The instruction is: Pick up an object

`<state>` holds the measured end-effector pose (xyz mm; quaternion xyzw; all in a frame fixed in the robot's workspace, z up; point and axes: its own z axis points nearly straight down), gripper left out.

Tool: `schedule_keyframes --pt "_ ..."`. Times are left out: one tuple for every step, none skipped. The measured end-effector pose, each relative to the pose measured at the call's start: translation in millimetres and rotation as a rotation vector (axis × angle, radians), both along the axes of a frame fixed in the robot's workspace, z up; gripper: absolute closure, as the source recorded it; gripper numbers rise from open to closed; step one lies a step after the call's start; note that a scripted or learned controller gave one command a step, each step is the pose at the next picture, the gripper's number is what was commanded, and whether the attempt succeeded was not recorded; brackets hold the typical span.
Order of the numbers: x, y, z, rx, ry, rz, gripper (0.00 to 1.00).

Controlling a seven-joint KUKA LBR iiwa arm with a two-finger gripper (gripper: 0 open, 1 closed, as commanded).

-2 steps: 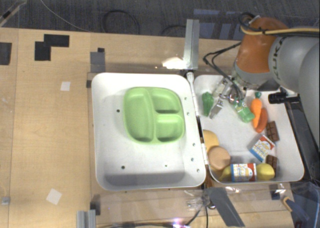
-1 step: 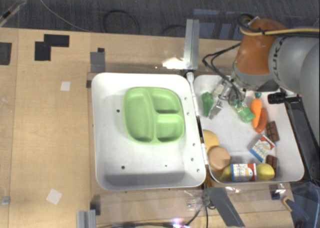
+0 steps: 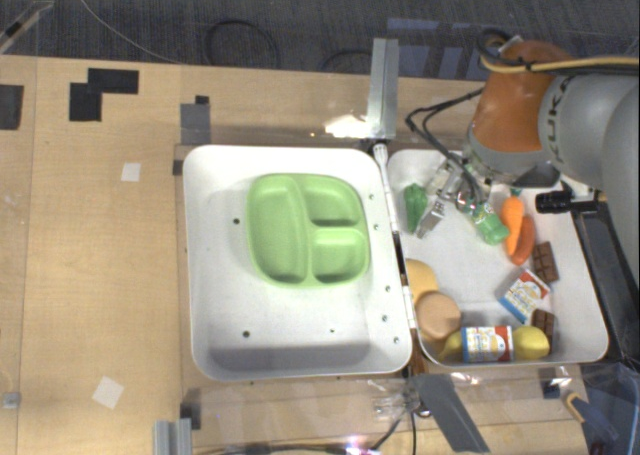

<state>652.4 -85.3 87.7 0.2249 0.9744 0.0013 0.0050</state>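
Observation:
My gripper (image 3: pixel 432 211) reaches down into the right bin (image 3: pixel 590 343), near its upper left part. A green object (image 3: pixel 414 205) lies just to the left of the gripper tip, touching or nearly touching it. Just right of the gripper lies a second green piece (image 3: pixel 492 231), with an orange carrot (image 3: pixel 515 228) beside it. Further down the bin are a dark chocolate bar (image 3: pixel 545 263), a small carton (image 3: pixel 525 295), a lying jar (image 3: pixel 487 343), a yellow lemon (image 3: pixel 532 343), a brown round bun (image 3: pixel 437 313) and a pale yellow item (image 3: pixel 420 278).
The left bin (image 3: pixel 215 343) holds a green divided plate (image 3: pixel 305 228). A raised divider (image 3: pixel 392 243) separates the two bins. A metal post (image 3: pixel 383 83) stands behind them, and cables (image 3: pixel 435 113) trail beside the arm.

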Motion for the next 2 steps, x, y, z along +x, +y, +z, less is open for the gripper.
schedule_keyframes --pt "2 3 0 0.001 0.002 -0.137 0.00" --pt "-6 -10 0 -0.001 0.001 -0.037 0.00"
